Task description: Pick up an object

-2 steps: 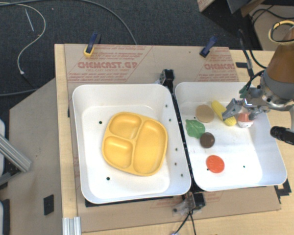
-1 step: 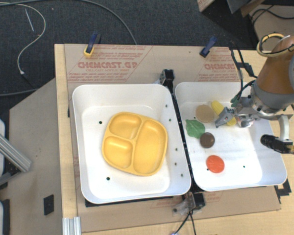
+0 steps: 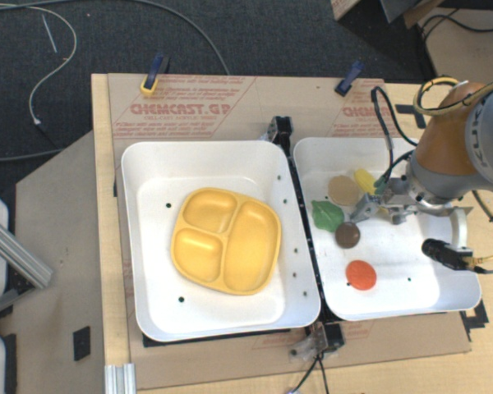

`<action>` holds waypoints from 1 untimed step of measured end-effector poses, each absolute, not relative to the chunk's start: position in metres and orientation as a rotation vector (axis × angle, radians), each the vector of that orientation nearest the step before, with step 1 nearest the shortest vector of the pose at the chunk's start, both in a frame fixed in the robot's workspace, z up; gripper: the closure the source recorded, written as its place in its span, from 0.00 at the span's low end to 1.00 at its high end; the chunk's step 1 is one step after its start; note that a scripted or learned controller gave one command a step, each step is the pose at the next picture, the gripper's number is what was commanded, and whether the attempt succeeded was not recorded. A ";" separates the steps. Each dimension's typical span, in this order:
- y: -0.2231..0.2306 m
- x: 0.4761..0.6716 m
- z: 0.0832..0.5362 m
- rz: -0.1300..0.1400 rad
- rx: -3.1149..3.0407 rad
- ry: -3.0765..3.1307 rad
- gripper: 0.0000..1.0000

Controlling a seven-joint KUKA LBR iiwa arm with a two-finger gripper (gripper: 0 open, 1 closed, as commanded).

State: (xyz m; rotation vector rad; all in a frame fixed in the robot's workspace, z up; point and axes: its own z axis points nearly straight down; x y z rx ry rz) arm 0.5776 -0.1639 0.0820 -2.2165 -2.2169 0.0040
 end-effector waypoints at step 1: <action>-0.164 0.580 0.096 -0.002 -2.221 -2.221 1.00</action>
